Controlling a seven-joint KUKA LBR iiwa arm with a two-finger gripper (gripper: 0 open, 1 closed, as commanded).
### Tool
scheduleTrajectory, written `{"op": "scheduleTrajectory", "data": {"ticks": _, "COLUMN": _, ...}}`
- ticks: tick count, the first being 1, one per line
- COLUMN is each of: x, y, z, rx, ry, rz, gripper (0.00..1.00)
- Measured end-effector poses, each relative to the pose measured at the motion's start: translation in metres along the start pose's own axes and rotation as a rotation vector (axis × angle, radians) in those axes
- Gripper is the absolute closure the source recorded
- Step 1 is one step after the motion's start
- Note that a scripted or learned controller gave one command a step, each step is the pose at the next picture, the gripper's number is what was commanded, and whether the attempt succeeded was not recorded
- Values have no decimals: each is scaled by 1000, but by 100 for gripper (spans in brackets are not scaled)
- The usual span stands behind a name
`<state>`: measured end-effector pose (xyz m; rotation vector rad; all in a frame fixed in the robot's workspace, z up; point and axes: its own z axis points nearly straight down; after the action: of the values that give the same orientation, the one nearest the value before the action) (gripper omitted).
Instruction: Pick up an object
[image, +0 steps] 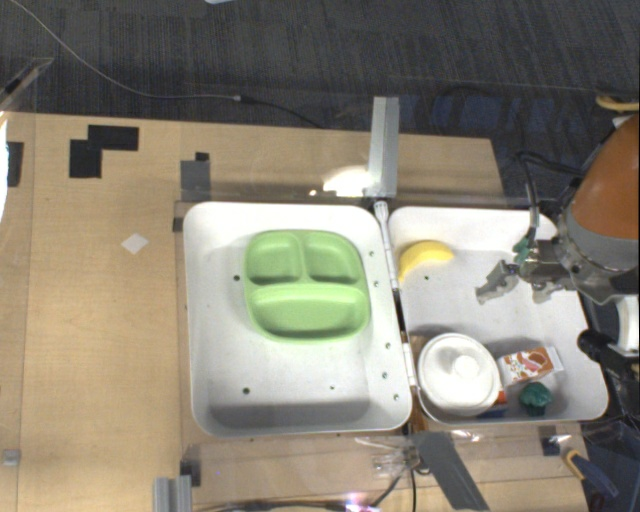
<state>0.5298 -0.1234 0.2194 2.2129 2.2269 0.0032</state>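
Note:
In the right bin lie a yellow banana-like object at the upper left, a white round bowl at the bottom, a small red and white carton to its right, and a dark green object in the bottom right corner. My gripper hangs over the middle of the right bin, right of the yellow object and above the bowl. Its fingers point left with nothing seen between them.
The left bin holds a green divided plate. A metal post stands behind the seam between the bins. The arm's orange band is at the right edge. Wooden bench surface extends to the left.

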Motion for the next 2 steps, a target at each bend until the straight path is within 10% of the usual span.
{"op": "scheduleTrajectory", "data": {"ticks": 2, "x": 33, "y": 110, "z": 121, "rx": -9, "ry": -3, "rz": 138, "gripper": 0}}
